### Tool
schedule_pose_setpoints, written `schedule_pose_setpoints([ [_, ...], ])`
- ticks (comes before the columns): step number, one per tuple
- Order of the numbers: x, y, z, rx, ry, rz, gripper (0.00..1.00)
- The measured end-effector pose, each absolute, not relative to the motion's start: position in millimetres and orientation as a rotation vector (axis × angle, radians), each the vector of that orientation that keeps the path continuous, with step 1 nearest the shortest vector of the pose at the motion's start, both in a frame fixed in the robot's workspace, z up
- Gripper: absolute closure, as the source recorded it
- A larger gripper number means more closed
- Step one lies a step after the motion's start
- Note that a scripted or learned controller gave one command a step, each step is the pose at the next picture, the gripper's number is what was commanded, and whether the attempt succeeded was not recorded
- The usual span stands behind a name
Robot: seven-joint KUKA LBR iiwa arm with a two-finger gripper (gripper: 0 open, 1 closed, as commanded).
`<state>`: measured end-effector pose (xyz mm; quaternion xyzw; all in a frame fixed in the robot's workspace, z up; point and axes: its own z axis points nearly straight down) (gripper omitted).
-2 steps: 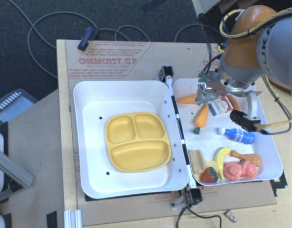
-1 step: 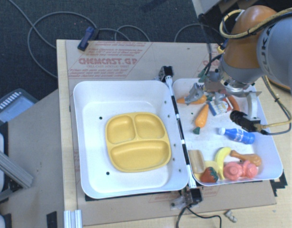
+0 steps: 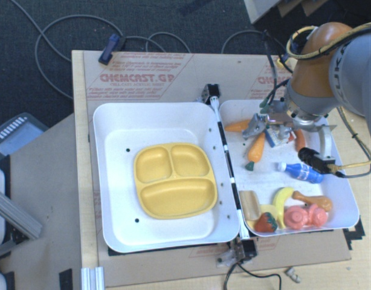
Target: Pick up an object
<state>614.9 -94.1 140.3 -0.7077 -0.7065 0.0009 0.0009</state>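
two white bins (image 3: 113, 122) sit on the bench. from the right the arm (image 3: 330, 59) bends down over the right bin, gripper (image 3: 267, 125) low above the carrot (image 3: 256, 148). whether it's open or closed, i cannot tell.

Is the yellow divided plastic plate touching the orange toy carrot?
Apart. The camera view shows the yellow divided plate in the left bin and the orange toy carrot in the right bin, beyond the rims.

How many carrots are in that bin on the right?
2 that I can see. One carrot lies tilted near the bin's middle, just left of the gripper. A second carrot lies by the bin's upper left wall. The arm may hide more.
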Motion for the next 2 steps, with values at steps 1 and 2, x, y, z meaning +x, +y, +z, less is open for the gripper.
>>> schedule_pose_setpoints([
  [1, 654.5, -99.1, 89.2, -2.224, -2.227, -0.003, 0.00],
  [2, 663.6, -100.2, 87.1, -2.211, -2.212, 0.025, 0.00],
])
